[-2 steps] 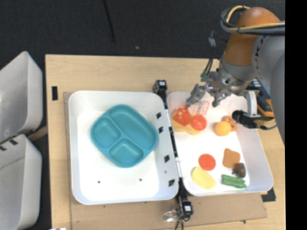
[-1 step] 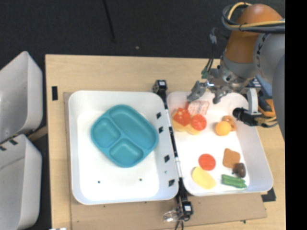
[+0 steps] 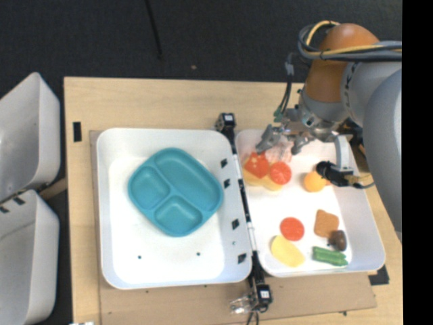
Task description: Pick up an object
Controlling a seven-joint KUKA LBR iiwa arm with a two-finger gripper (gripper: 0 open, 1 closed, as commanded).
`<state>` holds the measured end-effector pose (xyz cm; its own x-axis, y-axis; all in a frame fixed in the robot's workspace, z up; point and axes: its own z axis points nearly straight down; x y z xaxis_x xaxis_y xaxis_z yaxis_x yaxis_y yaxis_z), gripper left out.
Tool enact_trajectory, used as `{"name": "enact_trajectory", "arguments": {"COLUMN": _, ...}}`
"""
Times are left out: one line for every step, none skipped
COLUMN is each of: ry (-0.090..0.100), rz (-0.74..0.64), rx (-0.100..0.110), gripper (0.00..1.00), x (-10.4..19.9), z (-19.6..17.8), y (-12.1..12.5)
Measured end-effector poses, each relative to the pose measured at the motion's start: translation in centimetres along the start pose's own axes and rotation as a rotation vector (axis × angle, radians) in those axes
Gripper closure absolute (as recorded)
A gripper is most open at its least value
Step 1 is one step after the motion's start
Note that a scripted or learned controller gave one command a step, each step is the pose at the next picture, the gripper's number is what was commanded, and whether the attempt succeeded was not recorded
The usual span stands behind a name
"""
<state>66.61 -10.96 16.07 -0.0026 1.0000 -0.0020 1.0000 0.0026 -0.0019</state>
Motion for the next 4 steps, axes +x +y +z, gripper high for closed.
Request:
{"name": "enact_trajectory", "arguments": {"ry": 0.001, "rz": 0.000, "rx": 0.004, "gripper": 0.00, "x": 0.7, "z": 5.8, "y": 0.3}}
{"name": "enact_trajectory", "arguments": {"ry": 0.000, "rz": 0.002, "rx": 0.000, "gripper": 0.00, "x": 0.5, "z": 5.9, "y": 0.3}}
{"name": "enact_trajectory", "arguments": {"ry": -0.001, "rz": 0.002, "rx": -0.002, "gripper": 1.00, "x": 0.4, "z": 4.7, "y": 0.3}}
{"name": "enact_trajectory", "arguments": {"ry": 0.000, "rz": 0.003, "rx": -0.009, "gripper": 1.00, "x": -0.7, "z": -0.9, "y": 0.8}}
